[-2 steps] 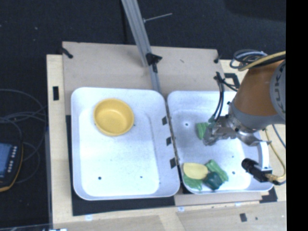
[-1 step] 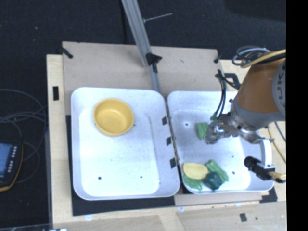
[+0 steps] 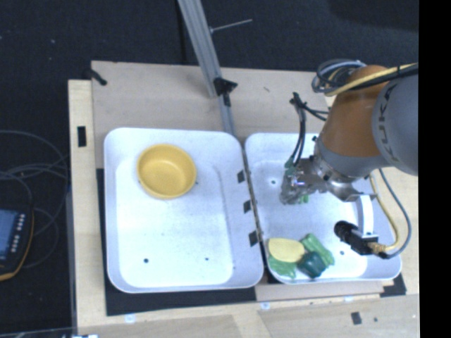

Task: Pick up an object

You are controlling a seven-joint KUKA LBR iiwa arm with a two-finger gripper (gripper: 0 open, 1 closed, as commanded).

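Poised low over the right bin (image 3: 271, 153), toward its left wall and about midway along it: gripper (image 3: 294, 189), pointing down from the grey wrist with the orange band above. Impossible to tell how wide it stands, or whether it has hold of anything (too dark and blurred at the tip). A fleck of green just beside it, possibly part of the tool, possibly something small; not clear which.

Gathered in the right bin's near corner, well short of the gripper: a pale yellow lump (image 3: 283, 248), rounded and smooth, likely soft plastic or foam; touching it, a green piece (image 3: 314, 245), blocky and angled; below that, a teal piece (image 3: 310, 265), darker and compact. Probably pushed or slid into that corner, where the shallow walls stop them. Awkward for a grasp, being packed together and hard against the rim.

Beyond the right bin's left wall, in the neighbouring left bin (image 3: 176, 252): a yellow bowl (image 3: 167, 171), round, upright, glossy, thin-rimmed.

Judging from the pose, a descent toward the right bin's bare floor rather than toward the cluster; nothing lifted yet as far as can be seen.
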